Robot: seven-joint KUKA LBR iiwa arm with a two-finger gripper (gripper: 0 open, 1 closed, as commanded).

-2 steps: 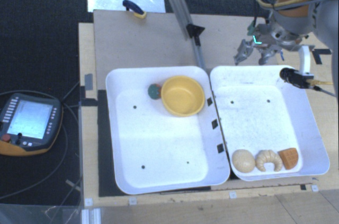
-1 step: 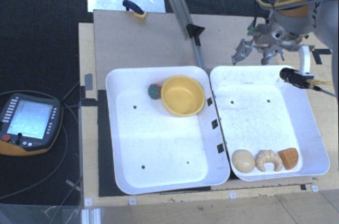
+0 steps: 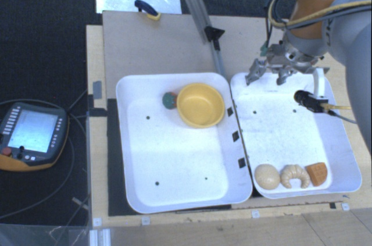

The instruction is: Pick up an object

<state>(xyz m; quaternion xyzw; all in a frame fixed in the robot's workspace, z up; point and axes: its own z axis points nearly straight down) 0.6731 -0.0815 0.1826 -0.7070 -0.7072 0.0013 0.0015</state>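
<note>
- Gripper (image 3: 268, 72) poised over the far edge of the right bin (image 3: 343, 140), hung from the grey arm (image 3: 343, 18) reaching in from the right.
- Fingers (image 3: 254, 75) spread apart, nothing between them.
- Along the near edge of the right bin, in a row: pale round bun-like object (image 3: 267, 176), croissant-shaped piece (image 3: 295, 175) just beside it, orange wedge (image 3: 317, 173) next to that.
- All three well apart from the gripper.
- In the left bin (image 3: 145, 181), near its far right corner: yellow bowl (image 3: 200, 104), upright, with a small dark green object (image 3: 169, 100) touching its left side.
- On the table (image 3: 163, 41), at its far edge: a yellow-and-black item (image 3: 147, 9).
- Left of the table: handheld control pendant (image 3: 32, 135) with a lit screen.
</note>
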